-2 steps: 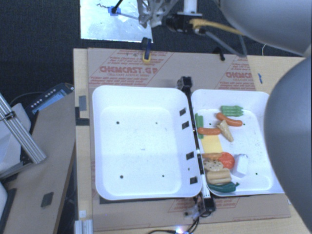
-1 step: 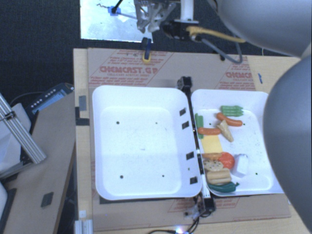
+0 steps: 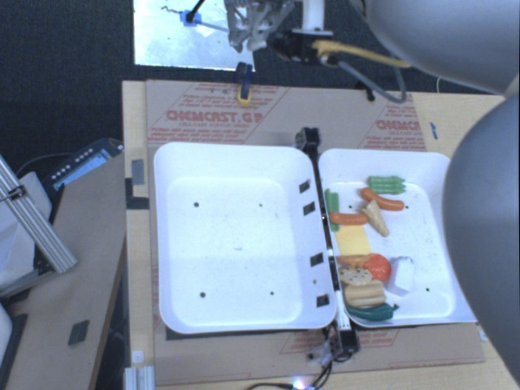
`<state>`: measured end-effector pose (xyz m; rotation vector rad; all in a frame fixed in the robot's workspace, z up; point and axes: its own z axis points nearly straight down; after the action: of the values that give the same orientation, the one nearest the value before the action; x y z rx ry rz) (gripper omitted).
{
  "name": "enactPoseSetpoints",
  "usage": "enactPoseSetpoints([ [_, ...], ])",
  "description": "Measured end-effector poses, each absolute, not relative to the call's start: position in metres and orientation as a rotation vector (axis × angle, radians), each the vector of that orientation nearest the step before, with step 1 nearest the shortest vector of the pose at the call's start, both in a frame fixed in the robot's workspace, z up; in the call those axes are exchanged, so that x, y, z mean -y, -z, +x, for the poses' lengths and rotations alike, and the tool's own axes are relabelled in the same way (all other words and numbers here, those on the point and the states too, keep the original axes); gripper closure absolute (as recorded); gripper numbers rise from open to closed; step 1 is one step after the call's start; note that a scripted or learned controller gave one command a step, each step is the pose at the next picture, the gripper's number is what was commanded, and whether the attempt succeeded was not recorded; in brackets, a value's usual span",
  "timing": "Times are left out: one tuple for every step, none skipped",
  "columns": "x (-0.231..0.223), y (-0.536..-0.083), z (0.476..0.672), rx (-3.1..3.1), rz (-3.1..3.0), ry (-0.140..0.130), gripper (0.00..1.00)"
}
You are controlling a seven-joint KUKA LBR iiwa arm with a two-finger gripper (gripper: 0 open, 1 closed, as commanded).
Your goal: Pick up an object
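Well apart: claw [image 3: 248, 35] high, toy food [image 3: 366, 250] right bin [image 3: 431, 299].

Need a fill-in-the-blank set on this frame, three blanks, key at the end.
1. All the toy food lies in the ___ bin.
2. The yellow cheese slice sits directly below a ___ sausage.
3. The gripper hangs beyond the ___ bin's far edge, over the bench.

Missing words: right; red; left
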<state>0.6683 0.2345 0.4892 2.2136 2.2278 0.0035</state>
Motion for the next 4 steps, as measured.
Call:
enactPoseSetpoints([
  [-0.234, -0.479, 0.668, -2.228, 2.214, -0.002, 1.0],
  [-0.234, -0.467, 0.668, -2.227, 2.215, -0.001, 1.0],
  [-0.234, -0.468, 0.668, -2.227, 2.214, -0.002, 1.0],
  [-0.234, -0.463, 0.668, -2.227, 2.214, -0.002, 1.0],
])
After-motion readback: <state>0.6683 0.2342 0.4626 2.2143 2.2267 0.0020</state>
